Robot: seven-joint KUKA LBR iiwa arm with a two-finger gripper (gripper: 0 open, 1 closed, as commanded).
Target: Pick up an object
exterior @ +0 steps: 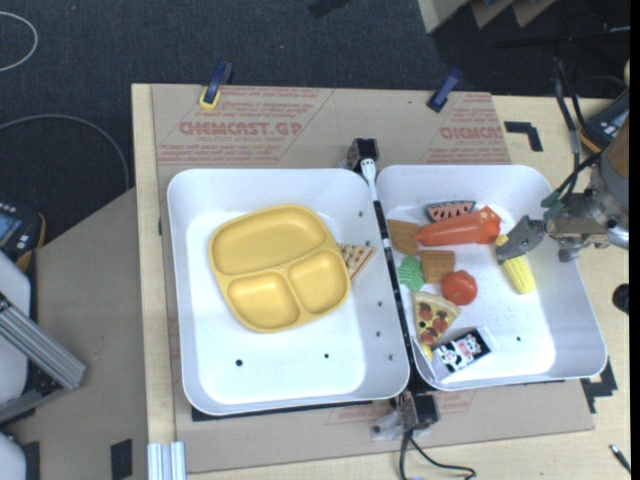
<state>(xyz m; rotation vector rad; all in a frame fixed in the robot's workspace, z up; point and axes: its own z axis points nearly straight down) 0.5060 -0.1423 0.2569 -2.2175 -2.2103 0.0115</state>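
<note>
The pincer (522, 240) is positioned at the right side of the right bin (575, 353), directly above a yellow corn cob (518, 272); whether it is spread or pressed together cannot be told. No object is seen pinched. A miss is judged likely if the cob rolls, or if the neighbouring carrot (457, 231) is struck instead.

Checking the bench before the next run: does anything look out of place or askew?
Mostly tidy. The yellow divided plate lies askew in the left bin. A waffle-like toy piece pokes out from under its right edge. The other toy foods crowd the left side of the right bin.
</note>
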